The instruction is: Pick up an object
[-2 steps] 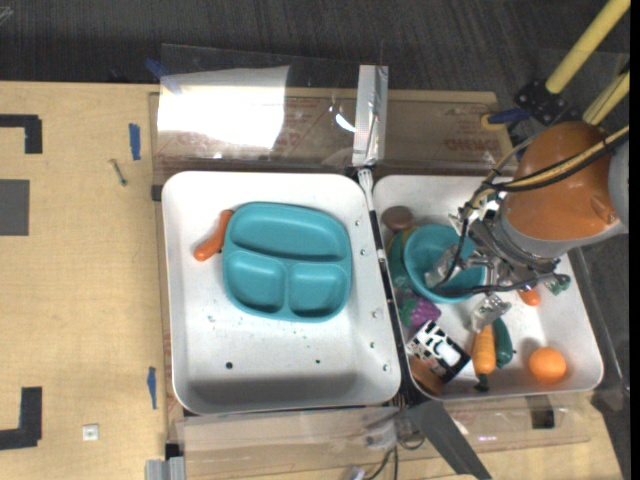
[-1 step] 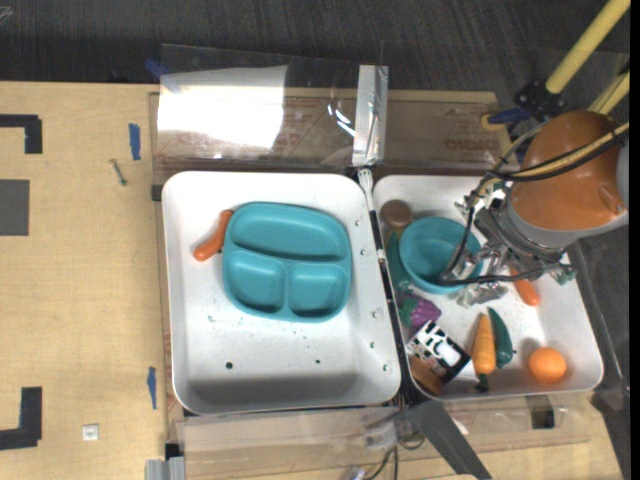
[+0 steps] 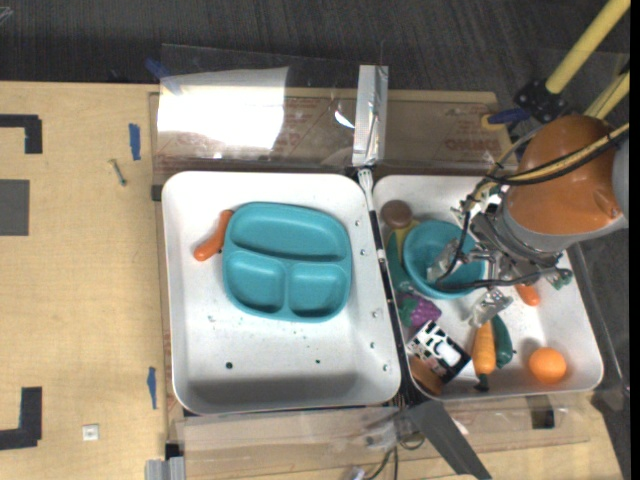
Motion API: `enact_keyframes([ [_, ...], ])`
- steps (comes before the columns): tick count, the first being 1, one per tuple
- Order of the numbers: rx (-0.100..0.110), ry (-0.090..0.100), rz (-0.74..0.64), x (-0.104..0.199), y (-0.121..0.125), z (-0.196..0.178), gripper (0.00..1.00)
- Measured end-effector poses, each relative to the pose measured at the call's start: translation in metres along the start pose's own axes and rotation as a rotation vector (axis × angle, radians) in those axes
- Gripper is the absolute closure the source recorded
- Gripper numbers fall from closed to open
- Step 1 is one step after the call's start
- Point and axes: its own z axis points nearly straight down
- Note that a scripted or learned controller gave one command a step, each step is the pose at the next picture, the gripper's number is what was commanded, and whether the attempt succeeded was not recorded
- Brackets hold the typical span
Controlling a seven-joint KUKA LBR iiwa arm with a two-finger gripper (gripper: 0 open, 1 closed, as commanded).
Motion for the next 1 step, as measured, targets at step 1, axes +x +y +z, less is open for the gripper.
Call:
enact_keyframes([
  [1,-0.004,0.007,0.085,0.0144,-0.0073,0.0092,0.0],
])
